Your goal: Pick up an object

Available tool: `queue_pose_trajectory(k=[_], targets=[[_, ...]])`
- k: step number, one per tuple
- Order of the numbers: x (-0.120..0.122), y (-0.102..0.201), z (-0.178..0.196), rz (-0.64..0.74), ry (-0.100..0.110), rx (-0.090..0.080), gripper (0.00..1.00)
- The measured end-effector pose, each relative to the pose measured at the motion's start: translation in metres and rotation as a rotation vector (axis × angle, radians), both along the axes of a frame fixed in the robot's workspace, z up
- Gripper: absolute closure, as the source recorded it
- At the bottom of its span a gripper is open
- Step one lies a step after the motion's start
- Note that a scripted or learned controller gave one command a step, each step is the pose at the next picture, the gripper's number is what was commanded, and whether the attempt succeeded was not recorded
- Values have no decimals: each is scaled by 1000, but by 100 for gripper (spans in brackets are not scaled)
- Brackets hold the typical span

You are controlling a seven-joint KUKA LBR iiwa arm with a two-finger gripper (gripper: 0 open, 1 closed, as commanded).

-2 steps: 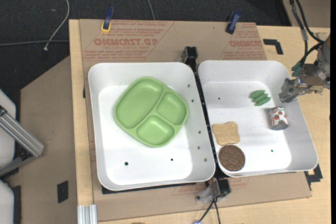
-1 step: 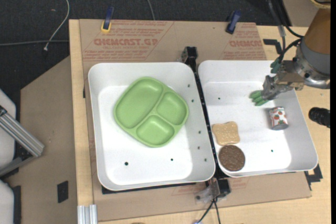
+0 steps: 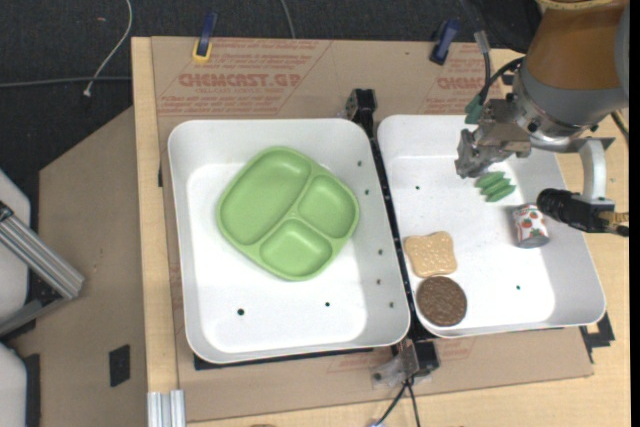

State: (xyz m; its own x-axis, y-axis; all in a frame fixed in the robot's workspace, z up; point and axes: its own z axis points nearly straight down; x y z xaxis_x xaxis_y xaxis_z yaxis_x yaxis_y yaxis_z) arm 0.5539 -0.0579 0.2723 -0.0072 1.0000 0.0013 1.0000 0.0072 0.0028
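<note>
The arm (image 3: 575, 65) is seen as a thick rounded body, grey along the lower wrist section, with a broad orange band above it. A yellowish cable loop is noted at the top of the orange section. Thin dark cables, one with a green-blue connector, are routed along the wrist's left side. The claw (image 3: 477, 165) is built of dull grey metal blocks, compact and angular. A pale bracket and a black cylindrical fitting are observed below the wrist.
</note>
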Motion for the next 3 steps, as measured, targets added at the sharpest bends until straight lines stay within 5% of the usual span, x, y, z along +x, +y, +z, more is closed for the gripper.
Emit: queue_pose_trajectory(k=[3], targets=[[46,140,-41,-3,0,0,100]])
